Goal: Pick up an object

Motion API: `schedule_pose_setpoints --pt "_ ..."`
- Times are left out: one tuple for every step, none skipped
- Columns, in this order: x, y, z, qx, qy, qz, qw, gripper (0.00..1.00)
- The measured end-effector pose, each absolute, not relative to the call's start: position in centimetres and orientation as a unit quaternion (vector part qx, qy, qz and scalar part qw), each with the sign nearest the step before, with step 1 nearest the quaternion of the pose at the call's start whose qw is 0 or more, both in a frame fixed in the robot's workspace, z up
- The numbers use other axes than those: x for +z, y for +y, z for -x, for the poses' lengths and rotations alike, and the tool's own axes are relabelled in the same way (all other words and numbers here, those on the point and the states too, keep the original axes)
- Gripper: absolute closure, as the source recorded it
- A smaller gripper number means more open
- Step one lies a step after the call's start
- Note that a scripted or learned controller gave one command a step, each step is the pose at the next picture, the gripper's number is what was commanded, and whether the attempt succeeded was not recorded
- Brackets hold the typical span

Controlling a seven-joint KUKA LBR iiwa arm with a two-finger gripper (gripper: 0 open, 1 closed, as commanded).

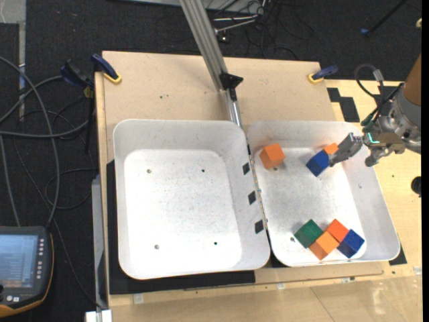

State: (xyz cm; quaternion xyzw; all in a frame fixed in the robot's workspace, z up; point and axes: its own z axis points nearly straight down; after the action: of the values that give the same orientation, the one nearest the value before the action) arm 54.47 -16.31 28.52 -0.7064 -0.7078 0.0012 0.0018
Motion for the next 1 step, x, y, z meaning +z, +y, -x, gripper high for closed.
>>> schedule_pose_setpoints --pt "28.74 -16.32 -54.53 0.0002 -0.707 0.707 0.000 0.00"
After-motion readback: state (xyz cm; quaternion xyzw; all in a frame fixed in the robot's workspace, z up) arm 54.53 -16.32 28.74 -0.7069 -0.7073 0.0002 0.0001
